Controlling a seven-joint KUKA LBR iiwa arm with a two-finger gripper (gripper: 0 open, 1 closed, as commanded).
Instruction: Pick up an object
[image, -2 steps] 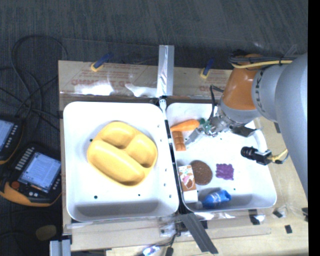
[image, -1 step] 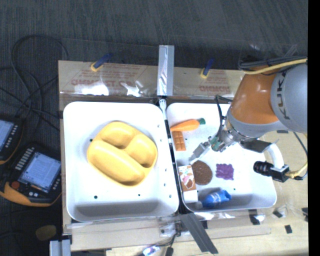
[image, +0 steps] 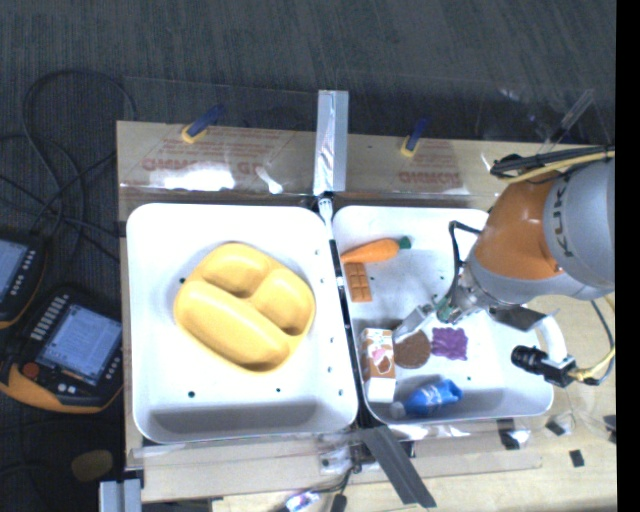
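Just beneath tool (image: 415, 322), brown object (image: 411, 349)

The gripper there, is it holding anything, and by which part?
Cannot be told. The gripper sits just above the brown cookie, beside the purple toy.

Overhead cam, slanted, both bins (image: 140, 300).

The table (image: 230, 160) carries two white bins side by side, the left bin (image: 150, 300) and the right bin (image: 520, 400), touching along a central divider; clear taped plastic sheeting (image: 250, 160) lies behind them.
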